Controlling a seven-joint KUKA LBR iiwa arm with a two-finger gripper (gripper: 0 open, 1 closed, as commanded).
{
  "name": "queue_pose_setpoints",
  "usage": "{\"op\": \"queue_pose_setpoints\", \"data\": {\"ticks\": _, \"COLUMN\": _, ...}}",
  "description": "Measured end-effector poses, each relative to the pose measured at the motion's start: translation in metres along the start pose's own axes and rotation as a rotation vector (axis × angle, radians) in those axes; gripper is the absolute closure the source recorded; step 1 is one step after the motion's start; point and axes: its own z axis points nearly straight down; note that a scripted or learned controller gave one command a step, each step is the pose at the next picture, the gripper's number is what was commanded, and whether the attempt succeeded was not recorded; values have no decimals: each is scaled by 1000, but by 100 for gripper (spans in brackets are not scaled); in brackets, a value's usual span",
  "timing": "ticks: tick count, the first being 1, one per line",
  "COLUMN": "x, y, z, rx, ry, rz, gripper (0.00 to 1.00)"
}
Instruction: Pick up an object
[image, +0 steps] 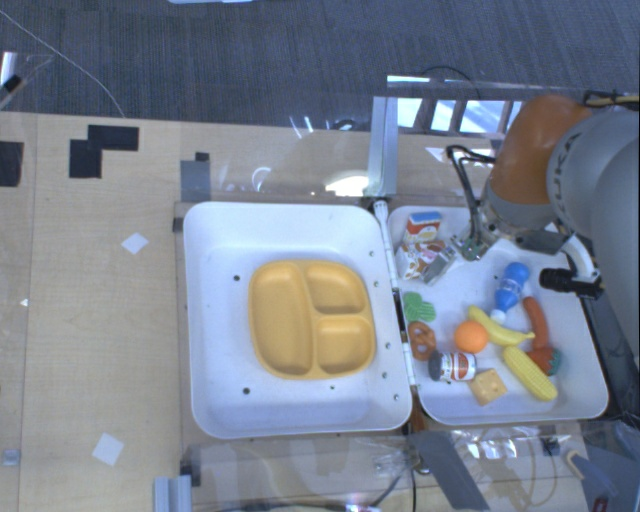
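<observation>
- A yellow divided tray (311, 318) is lying in the left bin (215, 400).
- Toy foods are sitting in the right bin (585, 400): carton (423, 230), orange (471, 338), banana (498, 329), corn (529, 373).
- The gripper (470, 246) is hovering beside the carton; I cannot tell its state.

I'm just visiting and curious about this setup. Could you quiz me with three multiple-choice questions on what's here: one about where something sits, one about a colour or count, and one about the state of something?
1. Where does the yellow divided tray lie?
A. In the left bin
B. In the right bin
C. On the floor

2. What colour is the bottle in the right bin?
A. Green
B. Blue
C. Black

3. How are the tray's compartments?
A. Full of toys
B. Covered by a lid
C. Bare

Answers: 1 A, the tray rests in the left bin. 2 B, the bottle is blue with a white cap. 3 C, only plain yellow shows in its compartments.
</observation>
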Motion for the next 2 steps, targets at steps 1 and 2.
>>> {"op": "queue_pose_setpoints", "data": {"ticks": 1, "x": -64, "y": -68, "z": -65, "rx": -6, "ry": -7, "rz": -307, "gripper": 0}}
{"op": "queue_pose_setpoints", "data": {"ticks": 2, "x": -24, "y": -92, "z": 2, "rx": -7, "ry": -2, "rz": 163, "gripper": 0}}
